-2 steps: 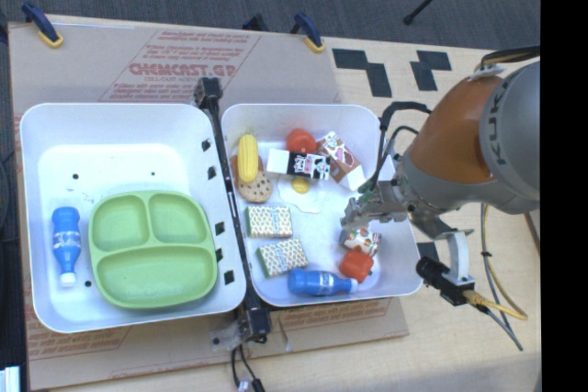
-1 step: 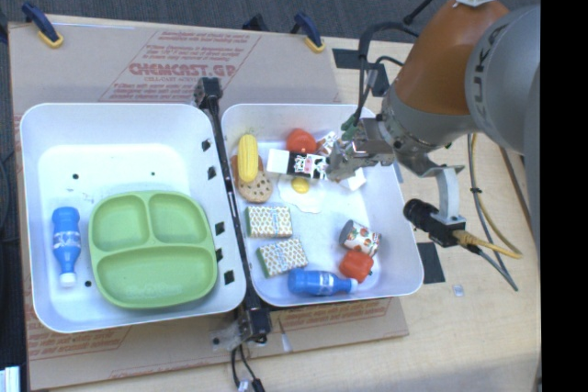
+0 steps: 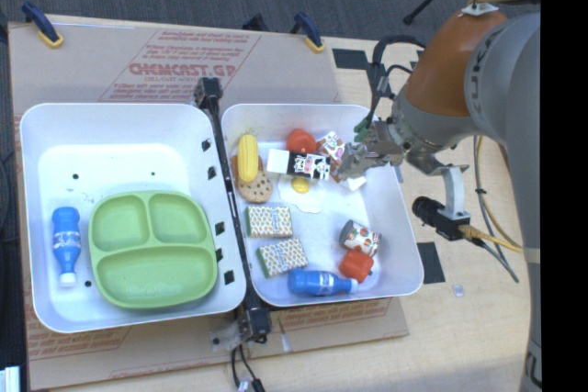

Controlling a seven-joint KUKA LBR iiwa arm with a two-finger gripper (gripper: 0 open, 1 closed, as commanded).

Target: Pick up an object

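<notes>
My gripper is low in the right bin, near its far right wall. It sits just right of a black-and-white carton and a small white-and-red packet. A red round piece, a yellow corn cob, a cookie and a fried egg lie to its left. Nearer the front are two patterned blocks, a small can, a red piece and a blue bottle.
The left bin holds a green divided plate and a small blue bottle. A black divider with clips runs between the bins. Cardboard lies behind them. Cables hang off the arm at right.
</notes>
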